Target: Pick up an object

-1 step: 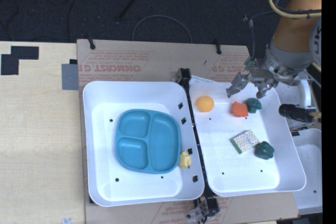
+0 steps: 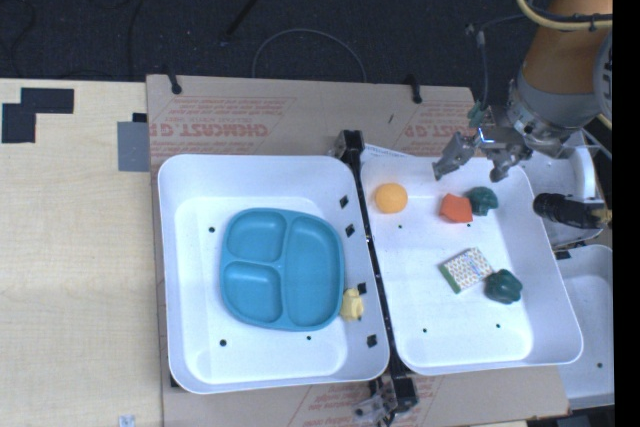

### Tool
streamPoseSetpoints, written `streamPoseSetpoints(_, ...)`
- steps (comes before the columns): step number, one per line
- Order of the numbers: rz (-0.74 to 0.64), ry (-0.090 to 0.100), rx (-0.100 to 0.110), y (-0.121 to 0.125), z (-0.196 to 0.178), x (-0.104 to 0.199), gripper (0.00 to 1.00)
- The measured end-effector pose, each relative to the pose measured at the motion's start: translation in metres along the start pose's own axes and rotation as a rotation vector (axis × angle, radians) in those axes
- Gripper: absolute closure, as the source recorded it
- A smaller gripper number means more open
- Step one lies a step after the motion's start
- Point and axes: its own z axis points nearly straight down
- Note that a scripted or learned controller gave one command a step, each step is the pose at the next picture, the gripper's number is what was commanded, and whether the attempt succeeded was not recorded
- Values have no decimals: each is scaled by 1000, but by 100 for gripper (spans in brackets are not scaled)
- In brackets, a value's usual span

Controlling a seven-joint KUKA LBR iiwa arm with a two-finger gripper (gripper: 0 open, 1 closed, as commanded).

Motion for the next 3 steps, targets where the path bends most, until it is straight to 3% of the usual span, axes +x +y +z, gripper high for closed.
streamPoseSetpoints(3,1,1,4,-3,158,7,0)
